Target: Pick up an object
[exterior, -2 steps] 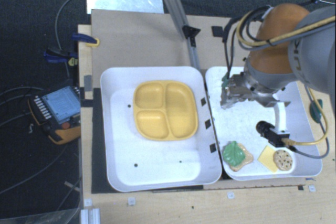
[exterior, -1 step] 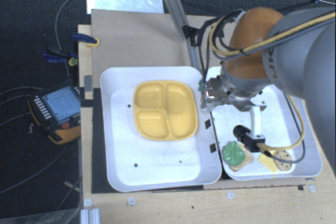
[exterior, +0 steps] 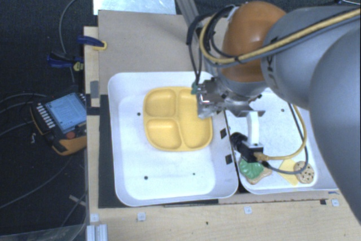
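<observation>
While my grey arm [exterior: 316,59] reaches in over the right bin [exterior: 282,121], my gripper [exterior: 206,105] sits at the right rim of the yellow divided plate [exterior: 172,119] in the left bin [exterior: 163,178]. I cannot tell how my jaws stand. A green-topped cookie [exterior: 252,171] and a yellow wedge [exterior: 290,169] lie in the right bin.

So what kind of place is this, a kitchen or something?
Likely a robot test bench, not a kitchen: an arm over two white bins, a toy-like yellow plate, loose cables and clamps.
</observation>
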You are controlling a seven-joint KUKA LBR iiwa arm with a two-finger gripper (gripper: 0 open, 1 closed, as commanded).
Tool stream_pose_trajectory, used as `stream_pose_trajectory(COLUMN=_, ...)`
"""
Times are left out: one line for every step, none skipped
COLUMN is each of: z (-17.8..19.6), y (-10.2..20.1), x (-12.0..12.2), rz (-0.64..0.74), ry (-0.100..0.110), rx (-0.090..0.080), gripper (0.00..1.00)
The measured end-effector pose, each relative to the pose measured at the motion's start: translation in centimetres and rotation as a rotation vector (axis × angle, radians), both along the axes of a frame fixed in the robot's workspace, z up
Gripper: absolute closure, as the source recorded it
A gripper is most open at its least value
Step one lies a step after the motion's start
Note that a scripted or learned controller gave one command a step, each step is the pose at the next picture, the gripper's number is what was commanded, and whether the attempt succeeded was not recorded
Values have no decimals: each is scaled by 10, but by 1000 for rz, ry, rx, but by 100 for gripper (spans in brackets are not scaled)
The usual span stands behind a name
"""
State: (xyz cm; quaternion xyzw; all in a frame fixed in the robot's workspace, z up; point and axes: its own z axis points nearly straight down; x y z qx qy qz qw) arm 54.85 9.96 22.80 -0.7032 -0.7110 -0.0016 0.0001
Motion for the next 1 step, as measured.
stream_pose_trajectory(z=-1, y=-3, x=0, rz=-6, ry=1, rx=-1, gripper=0)
